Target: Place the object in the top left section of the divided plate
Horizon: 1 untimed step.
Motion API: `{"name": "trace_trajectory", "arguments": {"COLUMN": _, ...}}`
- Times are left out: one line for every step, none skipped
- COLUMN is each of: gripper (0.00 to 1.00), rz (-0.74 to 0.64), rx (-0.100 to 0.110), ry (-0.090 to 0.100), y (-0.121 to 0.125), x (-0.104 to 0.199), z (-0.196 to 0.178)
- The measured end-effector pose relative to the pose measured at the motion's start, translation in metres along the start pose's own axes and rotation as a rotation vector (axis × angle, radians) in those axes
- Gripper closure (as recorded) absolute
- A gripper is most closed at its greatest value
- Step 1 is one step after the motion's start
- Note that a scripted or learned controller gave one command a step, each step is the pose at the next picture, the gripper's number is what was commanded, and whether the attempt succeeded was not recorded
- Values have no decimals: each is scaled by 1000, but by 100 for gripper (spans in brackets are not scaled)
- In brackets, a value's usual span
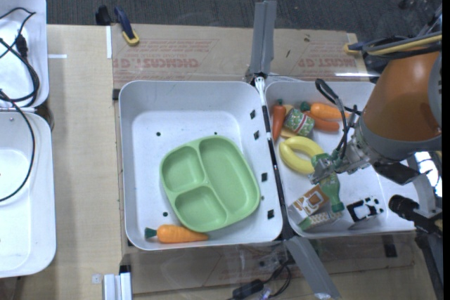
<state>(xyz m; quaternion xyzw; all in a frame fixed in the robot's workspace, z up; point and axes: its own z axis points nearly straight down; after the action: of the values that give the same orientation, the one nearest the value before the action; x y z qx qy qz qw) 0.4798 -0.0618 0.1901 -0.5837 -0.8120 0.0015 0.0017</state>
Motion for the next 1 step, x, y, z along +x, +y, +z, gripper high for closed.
{"name": "trace_trajectory", "arguments": {"gripper": 100, "rz": -237, "rx": -3, "ry": -2, "y": 28, "x": -14, "z": -1}}
